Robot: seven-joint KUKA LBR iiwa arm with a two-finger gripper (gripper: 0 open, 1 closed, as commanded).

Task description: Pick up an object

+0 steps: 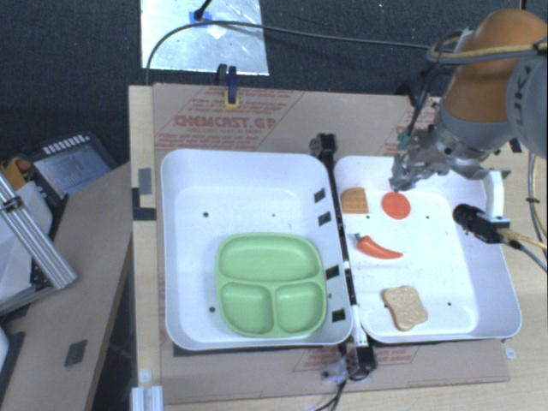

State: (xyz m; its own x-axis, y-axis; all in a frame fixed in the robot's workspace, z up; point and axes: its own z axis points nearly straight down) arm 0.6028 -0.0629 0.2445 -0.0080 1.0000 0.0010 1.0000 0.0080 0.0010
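Hovering over the far end of the right bin [505, 315], I am holding my hand [402, 178] just above and beside the red disc [396, 205]. I cannot tell from here whether it is released or clenched, and nothing is showing in it. So I am judging the pick as barely begun: the descent, the grip and the lift are all left. The disc is lying nearest, with a tan square [354, 200] just to its left. Nearer the front, a red pepper [377, 247] and a toast slice [405, 307] are lying apart on the bin floor. The left bin [180, 229] is carrying a green tray [271, 283]. On the cardboard [282, 118] covering the tabletop, red print is reading something like "CHEMCAST GP"; the last letters are too blurred to be sure.
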